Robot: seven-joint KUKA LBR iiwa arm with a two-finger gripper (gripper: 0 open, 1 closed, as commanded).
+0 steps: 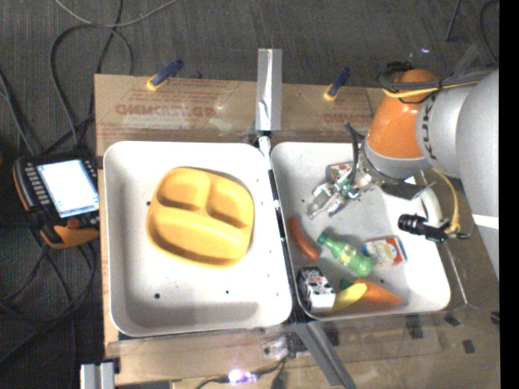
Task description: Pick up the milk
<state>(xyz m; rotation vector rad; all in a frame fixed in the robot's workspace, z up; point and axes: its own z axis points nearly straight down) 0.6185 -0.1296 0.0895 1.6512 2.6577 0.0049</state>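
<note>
Hovering in the right bin [438, 298], end effector [326, 203] spread wide with nothing between its fingers, milk [386, 251] well apart

Two white bins [122, 241] sitting side by side. One yellow tray [201, 215] lying in the left bin. Right bin holding one milk carton [385, 251], one green bottle [345, 251], one sausage [304, 239], one carrot [379, 295].

Red print on the cardboard backboard [182, 112] is too blurred to read
</note>
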